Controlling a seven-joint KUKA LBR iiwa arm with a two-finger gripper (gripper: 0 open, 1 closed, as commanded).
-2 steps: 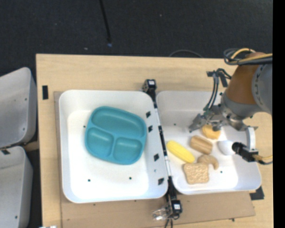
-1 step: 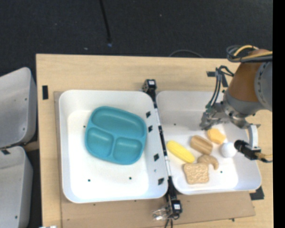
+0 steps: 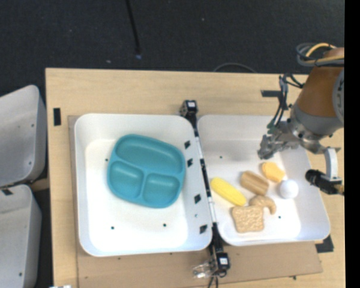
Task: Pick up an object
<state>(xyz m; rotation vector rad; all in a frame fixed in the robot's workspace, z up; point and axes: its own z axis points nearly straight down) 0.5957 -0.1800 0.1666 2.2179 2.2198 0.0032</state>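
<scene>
The right bin [image 3: 228, 134] holds several toy foods: a yellow corn-like piece [image 3: 227, 191], a tan sausage-shaped piece [image 3: 254, 182], an orange-yellow lump [image 3: 273, 171], a white egg [image 3: 288, 188], a slice of toast [image 3: 248, 218] and a small brown piece [image 3: 264, 203]. My gripper [image 3: 269, 147] hangs over the right bin's upper right part, just above and left of the orange-yellow lump. I see nothing between its fingers.
The left bin [image 3: 93, 221] bears a blue divided plate [image 3: 146, 170]. A black clamp strip [image 3: 199, 173] runs between the bins. The arm's grey body with orange band [image 3: 318, 98] stands over the right bin's far corner. Grey chairs [image 3: 12, 137] sit left of the bench.
</scene>
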